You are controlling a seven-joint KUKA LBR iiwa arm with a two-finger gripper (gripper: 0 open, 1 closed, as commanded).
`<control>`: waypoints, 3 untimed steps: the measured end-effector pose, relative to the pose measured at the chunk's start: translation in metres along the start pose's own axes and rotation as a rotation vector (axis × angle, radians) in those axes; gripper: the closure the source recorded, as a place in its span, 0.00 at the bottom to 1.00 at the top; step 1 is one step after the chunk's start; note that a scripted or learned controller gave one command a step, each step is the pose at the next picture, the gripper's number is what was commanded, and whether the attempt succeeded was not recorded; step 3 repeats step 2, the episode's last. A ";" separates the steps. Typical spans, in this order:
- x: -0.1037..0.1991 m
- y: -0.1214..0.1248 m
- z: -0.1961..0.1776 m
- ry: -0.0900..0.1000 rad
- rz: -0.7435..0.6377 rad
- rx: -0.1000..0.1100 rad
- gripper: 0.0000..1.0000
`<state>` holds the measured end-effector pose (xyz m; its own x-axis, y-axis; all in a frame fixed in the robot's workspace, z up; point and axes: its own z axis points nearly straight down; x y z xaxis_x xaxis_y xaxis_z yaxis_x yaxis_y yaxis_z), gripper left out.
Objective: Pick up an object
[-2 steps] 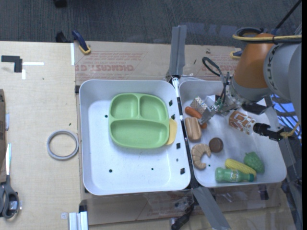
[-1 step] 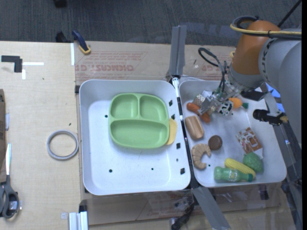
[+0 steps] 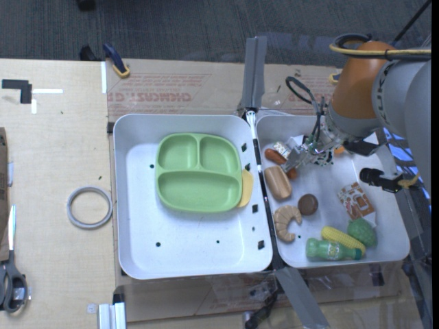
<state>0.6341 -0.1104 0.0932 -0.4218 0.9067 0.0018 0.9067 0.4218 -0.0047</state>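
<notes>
The loose pieces to pick from all lie in the right bin [image 3: 391, 251]. At its 10 o'clock corner is a red sausage [image 3: 275, 155], with a tan bread roll [image 3: 278, 182] just beside it at 6 o'clock. The gripper [image 3: 305, 156] hangs low just to the sausage's 3 o'clock, and nothing is visibly held in it. I cannot tell whether it is spread or closed, as the tip is a tangle of dark metal and wires.

Below the roll sit a croissant [image 3: 287, 223] and a brown ball [image 3: 308, 204]. Along the bin's 6 o'clock wall lie a green bottle [image 3: 333, 251], a corn cob [image 3: 343, 236] and a green vegetable [image 3: 363, 231]. A printed packet [image 3: 354, 200] lies toward 3 o'clock. The bare white floor of this bin is mostly at its middle and at 12 o'clock.

The left bin [image 3: 137, 245] holds a green divided plate [image 3: 199, 172] toward its 1 o'clock. A yellow piece [image 3: 246, 188] peeks out from the plate's right edge, and wide bare floor lies at 6 and 9 o'clock.

Both bins rest on brown cardboard [image 3: 178, 88] over a pale wooden bench [image 3: 48, 156]. On the bench, at 9 o'clock from the left bin, is a tape ring [image 3: 89, 206]. Scissors [image 3: 12, 283] lie at the bench's near-left edge, and a blue clamp [image 3: 116, 59] is at the far edge. Beyond that is dark carpet [image 3: 206, 12].
</notes>
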 end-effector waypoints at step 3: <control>0.040 0.046 -0.099 -0.004 -0.027 -0.005 1.00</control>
